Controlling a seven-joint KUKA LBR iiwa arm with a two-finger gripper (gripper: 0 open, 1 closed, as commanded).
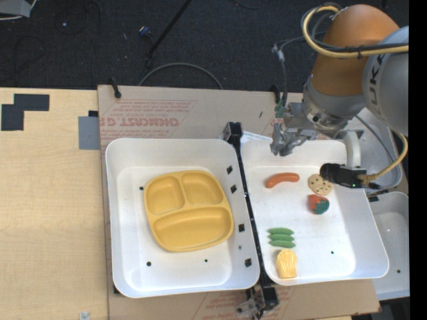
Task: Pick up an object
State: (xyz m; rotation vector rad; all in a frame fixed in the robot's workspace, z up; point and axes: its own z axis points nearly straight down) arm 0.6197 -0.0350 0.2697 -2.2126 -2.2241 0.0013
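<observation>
Gripper (285,145), mine: hanging over the far left corner of the right bin (373,245), fingers pointing down, nothing showing between them. I cannot tell whether they are standing apart or together; they are reading as one dark cluster against the white wall.

Arm: I am reaching in from the right, my orange band (350,42) sitting high above the wrist, cables looping around it.

Right bin, contents, all lying loose on the floor:
- Orange sausage (283,179), lying crosswise just near of my gripper and apart from it.
- Cracker (319,185), pale and speckled, lying right of the sausage.
- Red and green ball (318,205), sitting just near of the cracker.
- Green pea pod (281,237), lying toward the near left part of the bin.
- Yellow corn piece (286,264), sitting just near of the pea pod, close to the near wall.

Left bin (123,259): holding a yellow divided plate (189,209), three compartments, lying flat and slightly turned, roughly central.

Bench: both bins are resting side by side on a cardboard sheet (167,115) printed with red lettering, a light wooden surface (47,212) extending to the left.
</observation>
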